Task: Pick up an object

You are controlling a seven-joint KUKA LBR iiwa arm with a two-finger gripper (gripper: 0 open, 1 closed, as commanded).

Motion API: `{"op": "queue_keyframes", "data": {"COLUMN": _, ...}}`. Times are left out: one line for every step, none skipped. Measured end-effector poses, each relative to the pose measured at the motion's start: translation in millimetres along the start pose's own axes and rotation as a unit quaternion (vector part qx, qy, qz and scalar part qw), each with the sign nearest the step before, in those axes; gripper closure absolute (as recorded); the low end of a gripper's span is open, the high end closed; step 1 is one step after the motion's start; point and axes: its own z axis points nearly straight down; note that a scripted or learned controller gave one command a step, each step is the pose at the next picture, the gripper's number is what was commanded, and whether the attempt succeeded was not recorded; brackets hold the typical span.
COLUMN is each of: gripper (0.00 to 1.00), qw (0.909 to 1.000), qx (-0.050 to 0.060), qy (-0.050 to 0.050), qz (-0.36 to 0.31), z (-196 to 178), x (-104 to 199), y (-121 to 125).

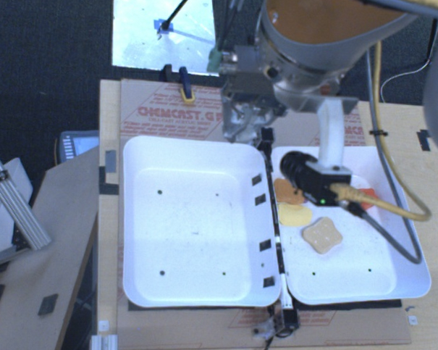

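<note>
The right bin point(388, 276) holds a tan toast-shaped piece point(322, 235), a pale yellow flat piece point(297, 215) and a brown round piece point(289, 192), all close together near its left wall. An orange-red piece point(365, 191) peeks out behind a cable. My gripper point(246, 128) hangs over the back rims where the two bins meet, well above and behind these pieces. It is blurred against the arm's body.
The left bin point(131, 203) sits beside the right one, with black clips along the shared wall point(271, 231). A black device on a white bracket point(309, 178) and a yellow cable point(391, 211) overhang the right bin. Cardboard lies under both bins.
</note>
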Motion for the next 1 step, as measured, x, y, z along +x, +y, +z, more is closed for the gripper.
{"op": "queue_keyframes", "data": {"gripper": 0.00, "qw": 1.0000, "qx": 0.000, "qy": 0.000, "qz": -0.001, "z": 0.3, "x": 0.0, "y": 0.0}}
